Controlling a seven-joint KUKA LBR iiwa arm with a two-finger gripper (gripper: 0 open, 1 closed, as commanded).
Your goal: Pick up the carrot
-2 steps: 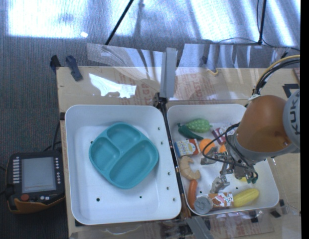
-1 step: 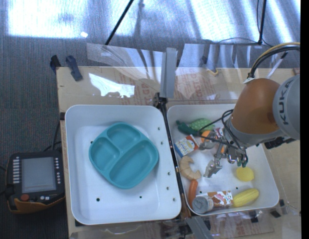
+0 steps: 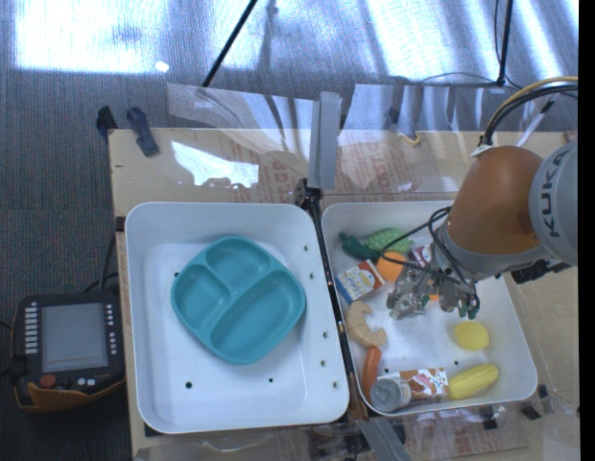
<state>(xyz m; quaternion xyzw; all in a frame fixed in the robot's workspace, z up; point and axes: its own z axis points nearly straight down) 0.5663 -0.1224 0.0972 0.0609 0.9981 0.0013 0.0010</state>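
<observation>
The grey KUKA arm reaches in from the right of the camera view, its broad orange band sitting just above the wrist. Black and yellow cables arc over the arm's upper side. Below the band the wrist points down and to the left, ending in the metallic two-finger gripper, which hangs low over the right-hand side of the tabletop.
</observation>
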